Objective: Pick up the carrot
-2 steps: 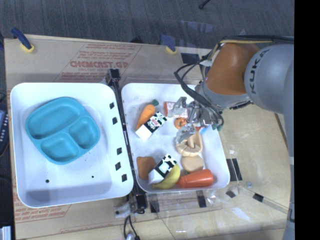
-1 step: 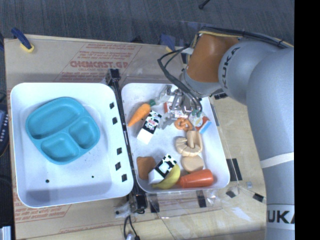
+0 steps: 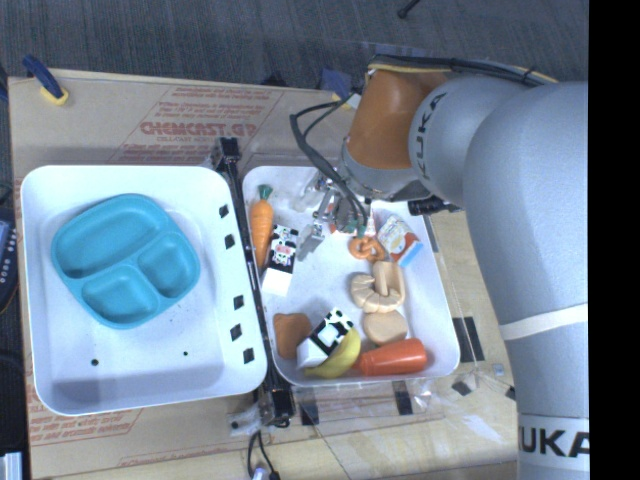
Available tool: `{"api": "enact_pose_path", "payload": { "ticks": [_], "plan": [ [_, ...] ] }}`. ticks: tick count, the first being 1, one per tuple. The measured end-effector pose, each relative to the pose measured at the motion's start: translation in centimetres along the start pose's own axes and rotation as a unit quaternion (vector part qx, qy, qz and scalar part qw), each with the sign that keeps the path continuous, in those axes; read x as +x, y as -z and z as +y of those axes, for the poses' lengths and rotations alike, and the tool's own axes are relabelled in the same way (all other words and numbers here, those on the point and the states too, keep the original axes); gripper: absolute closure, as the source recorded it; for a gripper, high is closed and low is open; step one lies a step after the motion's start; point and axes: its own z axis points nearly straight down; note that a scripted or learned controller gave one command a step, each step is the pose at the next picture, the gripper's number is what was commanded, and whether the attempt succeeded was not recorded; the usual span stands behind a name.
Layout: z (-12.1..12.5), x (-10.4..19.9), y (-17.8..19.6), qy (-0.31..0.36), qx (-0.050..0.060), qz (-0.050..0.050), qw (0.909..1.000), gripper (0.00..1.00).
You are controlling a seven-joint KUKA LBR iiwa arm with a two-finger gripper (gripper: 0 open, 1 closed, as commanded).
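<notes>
2 white bins sit side by side, the carrot [image 3: 261, 224] lies by the right bin's [image 3: 437, 308] left wall, and the gripper [image 3: 330, 214], empty and slightly parted, hovers just right, so approach seems underway.

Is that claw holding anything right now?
Nothing is held. The claw hangs above the right bin, and the carrot lies apart beside it.

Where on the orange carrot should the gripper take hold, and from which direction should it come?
Grip the long orange carrot with the green top at its thick middle, coming from above. It lies flat along the right white bin's left wall, so the jaws should probably close across its narrow width, one finger slipping between carrot and wall.
</notes>
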Motion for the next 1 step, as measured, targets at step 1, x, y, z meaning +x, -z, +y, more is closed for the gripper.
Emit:
{"api": "enact_pose_path", "payload": {
  "ticks": [1],
  "plan": [
    [0.36, -0.11, 1.17, 0.003, -0.002, -0.002, 1.0000, 1.00]
  ]
}}
